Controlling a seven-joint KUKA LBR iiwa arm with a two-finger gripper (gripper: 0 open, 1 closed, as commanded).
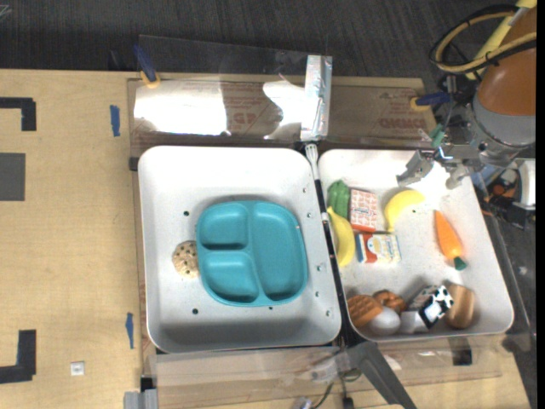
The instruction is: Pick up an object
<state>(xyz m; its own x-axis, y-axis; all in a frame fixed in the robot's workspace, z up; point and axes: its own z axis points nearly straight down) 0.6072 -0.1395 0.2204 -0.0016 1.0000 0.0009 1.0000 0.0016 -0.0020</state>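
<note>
My gripper (438,170) hangs over the far right corner of the right bin (494,254). Its two fingers are spread open with nothing between them. Just below and left of it lies a yellow lemon (404,203). An orange carrot (448,238) lies to the lower right of the lemon. Further left are a red and white carton (364,209), a small box (379,247), a banana (342,239) and a green pepper (339,198). Along the near wall sit a brown pastry (370,307), a white egg (387,319) and a black and white toy (436,305).
The left bin (162,194) holds a teal divided plate (253,251) and a cookie (185,258) beside it. A clear plastic sheet (230,100) stands behind the bins. Yellow cables (477,41) loop above the arm at the top right.
</note>
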